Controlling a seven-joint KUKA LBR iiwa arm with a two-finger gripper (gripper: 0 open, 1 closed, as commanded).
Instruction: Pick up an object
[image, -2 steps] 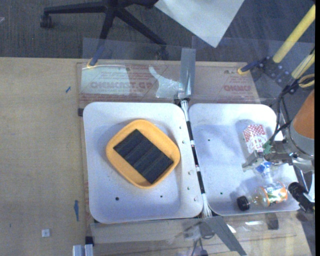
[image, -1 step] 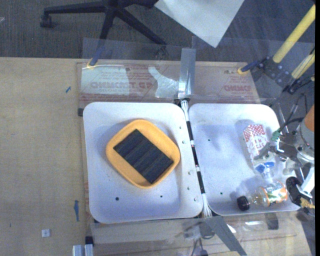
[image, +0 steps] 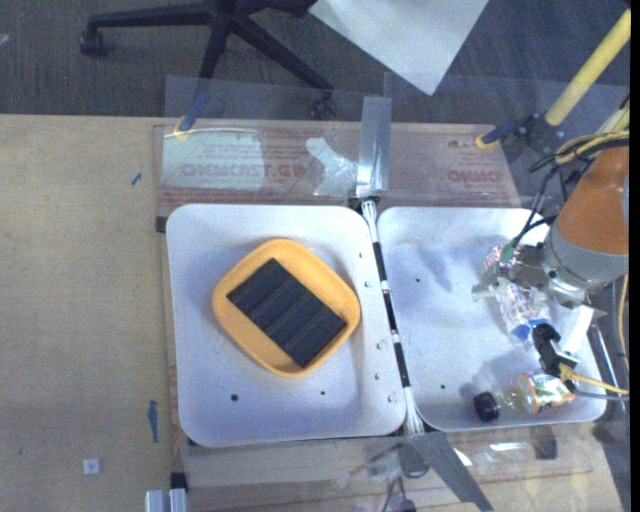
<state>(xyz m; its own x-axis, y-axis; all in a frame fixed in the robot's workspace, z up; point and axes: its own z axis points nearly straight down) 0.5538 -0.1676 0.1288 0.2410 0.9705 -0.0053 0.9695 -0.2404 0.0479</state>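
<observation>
A yellow-orange dish (image: 285, 318) with a black ribbed pad (image: 287, 311) in it lies in the middle of the left bin (image: 200, 400). In the right bin (image: 440, 330), a crinkled red, white and blue wrapper (image: 512, 298) lies near the right wall. A small clear bottle (image: 525, 395) with a black cap (image: 486, 405) lies on its side in the front right corner. My gripper (image: 510, 268) hangs low at the wrapper's far end, close to it or touching it. Part of the wrapper is hidden under the wrist.
The divider wall (image: 388, 310) runs between the two bins. The grey arm with its orange band (image: 600, 215) covers the right bin's far right side. The bench (image: 80, 300) stretches to the left of the bins.
</observation>
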